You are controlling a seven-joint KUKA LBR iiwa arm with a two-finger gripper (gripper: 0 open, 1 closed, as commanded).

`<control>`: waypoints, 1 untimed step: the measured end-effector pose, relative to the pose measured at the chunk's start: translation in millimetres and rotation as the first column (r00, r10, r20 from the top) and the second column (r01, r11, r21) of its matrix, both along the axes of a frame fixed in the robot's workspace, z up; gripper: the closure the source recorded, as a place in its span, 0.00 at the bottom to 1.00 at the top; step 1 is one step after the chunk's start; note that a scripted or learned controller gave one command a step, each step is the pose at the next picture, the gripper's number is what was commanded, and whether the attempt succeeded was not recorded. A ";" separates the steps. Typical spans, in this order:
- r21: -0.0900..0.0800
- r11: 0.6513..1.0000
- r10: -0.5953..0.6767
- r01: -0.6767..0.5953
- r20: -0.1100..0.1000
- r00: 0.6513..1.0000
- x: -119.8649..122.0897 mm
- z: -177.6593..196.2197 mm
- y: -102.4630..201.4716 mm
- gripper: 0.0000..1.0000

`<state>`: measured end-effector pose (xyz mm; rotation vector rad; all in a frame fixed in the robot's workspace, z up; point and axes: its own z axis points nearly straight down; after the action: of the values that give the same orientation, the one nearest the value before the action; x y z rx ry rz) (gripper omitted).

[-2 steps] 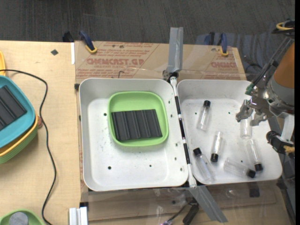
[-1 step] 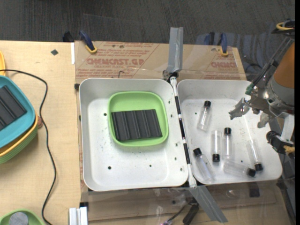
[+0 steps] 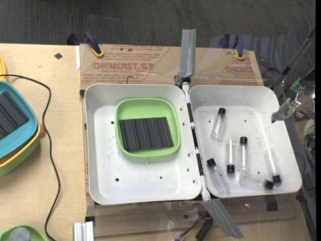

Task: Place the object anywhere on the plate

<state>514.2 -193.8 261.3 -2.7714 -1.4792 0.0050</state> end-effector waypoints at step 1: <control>-0.001 0.983 -0.183 0.183 -0.001 0.983 -11.6 10.4 -15.0 0.00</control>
<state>502.6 -208.8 271.7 -2.8952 -1.2188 0.0068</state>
